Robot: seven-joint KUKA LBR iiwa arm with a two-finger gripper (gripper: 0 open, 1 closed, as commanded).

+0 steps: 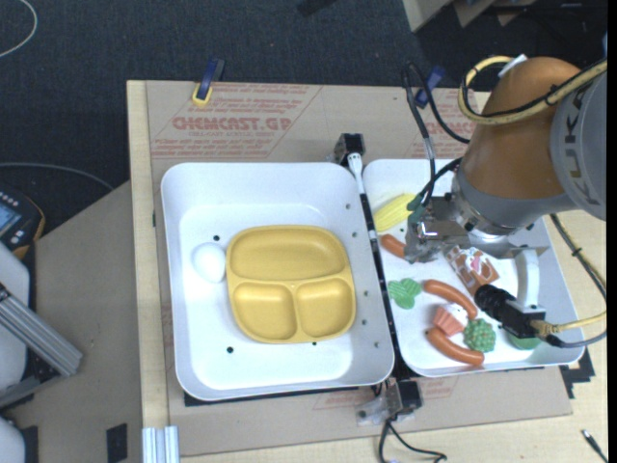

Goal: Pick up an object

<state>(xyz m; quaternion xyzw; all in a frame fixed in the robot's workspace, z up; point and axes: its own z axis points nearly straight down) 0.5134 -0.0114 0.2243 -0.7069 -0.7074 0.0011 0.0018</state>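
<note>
Toy food is what I have to pick from, all of it in the right bin (540,350). A yellow corn piece (391,210) lies near that bin's left wall toward its far corner, its long axis running from near-left up to far-right. Just below it a small orange sausage (392,246) points diagonally, far-left to near-right. A longer sausage (450,295) sits toward the middle of the bin on much the same diagonal, and another orange sausage (456,347) lies close to the near edge, also angled down to the right. A green leafy piece (404,292) rests against the left wall, a second green broccoli-like piece (479,335) sits just beside the near sausage, and a red-and-white piece (447,317) lies between the two sausages. A reddish speckled piece (475,267) shows right beside the gripper (424,237), which I see low over the far-left part of the right bin, next to the corn; from my feed I cannot tell how its tips are set. In the left bin (193,201) a yellow divided tray (290,283) occupies the centre, with a white egg (208,261) touching its left edge.
</note>
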